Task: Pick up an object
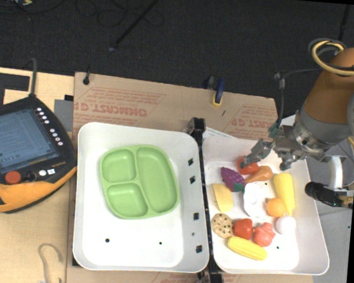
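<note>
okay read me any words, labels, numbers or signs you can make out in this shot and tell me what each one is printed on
"CHEMCAST. G.P.": red print, upside down, on the cardboard sheet behind the left bin.
The same red print repeats behind the right bin, partly hidden by the arm; unreadable in full.
More red print on the cardboard's front edge: too small to read.
Teach pendant screen and button labels: too blurred to read.
</note>
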Motion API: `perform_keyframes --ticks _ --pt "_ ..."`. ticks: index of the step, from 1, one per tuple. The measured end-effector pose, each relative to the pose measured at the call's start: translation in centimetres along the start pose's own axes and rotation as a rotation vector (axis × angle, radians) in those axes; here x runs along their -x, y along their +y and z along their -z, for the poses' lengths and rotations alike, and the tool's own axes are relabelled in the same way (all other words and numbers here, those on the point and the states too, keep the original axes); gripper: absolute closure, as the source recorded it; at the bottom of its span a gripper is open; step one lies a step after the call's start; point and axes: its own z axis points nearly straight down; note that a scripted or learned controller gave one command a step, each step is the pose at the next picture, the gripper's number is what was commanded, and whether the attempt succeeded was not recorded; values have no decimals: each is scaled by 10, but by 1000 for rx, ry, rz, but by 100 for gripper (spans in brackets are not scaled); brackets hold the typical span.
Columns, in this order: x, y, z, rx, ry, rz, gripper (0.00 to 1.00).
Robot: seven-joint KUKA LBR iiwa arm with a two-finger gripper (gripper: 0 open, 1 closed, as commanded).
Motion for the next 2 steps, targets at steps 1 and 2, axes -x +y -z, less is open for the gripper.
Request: perform_keyframes --ticks 1,2 --pt "0 2 8 14 -2 2 0" --pt "0 3 -35 9 -1 2 0"
